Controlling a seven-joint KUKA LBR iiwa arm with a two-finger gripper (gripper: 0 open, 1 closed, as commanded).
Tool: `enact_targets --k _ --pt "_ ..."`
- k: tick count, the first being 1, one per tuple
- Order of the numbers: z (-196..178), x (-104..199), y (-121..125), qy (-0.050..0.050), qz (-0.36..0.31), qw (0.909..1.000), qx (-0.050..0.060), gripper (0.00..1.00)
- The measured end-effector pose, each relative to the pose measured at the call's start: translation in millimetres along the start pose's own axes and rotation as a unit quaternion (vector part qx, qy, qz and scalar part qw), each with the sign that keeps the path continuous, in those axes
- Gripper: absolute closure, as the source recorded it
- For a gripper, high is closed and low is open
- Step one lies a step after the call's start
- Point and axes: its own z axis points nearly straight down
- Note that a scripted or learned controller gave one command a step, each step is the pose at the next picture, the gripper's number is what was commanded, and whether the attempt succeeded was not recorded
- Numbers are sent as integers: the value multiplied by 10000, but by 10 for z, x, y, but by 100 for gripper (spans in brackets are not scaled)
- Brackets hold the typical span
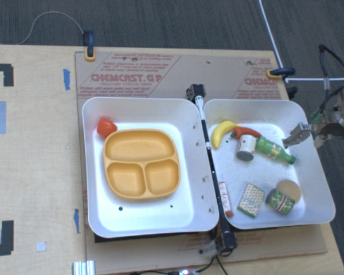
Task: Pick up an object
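Dark carpet surrounds a pale wooden bench where a brown cardboard sheet [143,73] lies under two white bins. At centre left, the left bin [97,211] holds a yellow divided tray [142,162] with a red tomato-like piece [106,127] at its upper left corner. At centre right, the right bin [315,211] holds a banana [223,132], a red pepper [247,132], a small can [246,148], a green bottle [274,149], a patterned box [251,199], a green-labelled can [281,201] and a tan round piece [290,189]. The gripper [298,135] hovers at the right bin's upper right rim; whether its fingers are spread or pressed together cannot be told.
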Motion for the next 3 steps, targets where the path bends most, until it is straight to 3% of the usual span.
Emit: enact_targets --k 1,2,3 --pt "1352 120 391 -5 2 10000 -14 0" --pt "1252 120 395 -9 2 10000 -22 100" --pt "398 794 -231 7 -2 10000 8 100"
